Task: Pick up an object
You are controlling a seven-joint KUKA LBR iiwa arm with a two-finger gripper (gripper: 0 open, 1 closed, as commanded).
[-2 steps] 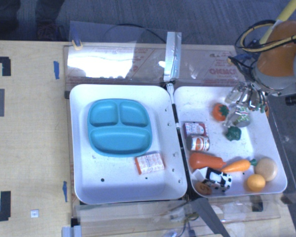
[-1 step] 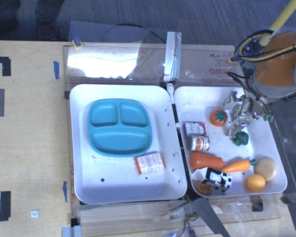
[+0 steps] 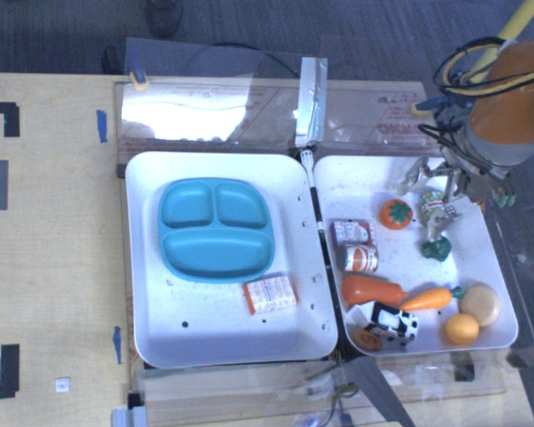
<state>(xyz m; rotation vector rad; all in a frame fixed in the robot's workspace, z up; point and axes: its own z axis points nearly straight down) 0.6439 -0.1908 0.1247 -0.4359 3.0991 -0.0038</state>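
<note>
My gripper (image 3: 438, 201) hangs low over the far right part of the right bin (image 3: 503, 265), below the orange-banded wrist (image 3: 507, 96). A small dark green item (image 3: 437, 249) lies just below it. A red tomato with a green top (image 3: 395, 213) sits to its left. Nearer the front lie two small cans (image 3: 351, 232) (image 3: 360, 259), a red-orange vegetable (image 3: 372, 289), a carrot (image 3: 427, 299), a beige ball (image 3: 481, 302), an orange (image 3: 461, 329) and a black-and-white toy (image 3: 394, 323). Something small with red and green shows at the gripper tip, too blurred to name.
The left bin (image 3: 142, 265) holds a blue divided plate (image 3: 216, 227) and a red-and-white packet (image 3: 270, 294) near its front right. A ridge (image 3: 319, 238) divides the bins. Cables (image 3: 467, 65) loop off the arm at the upper right.
</note>
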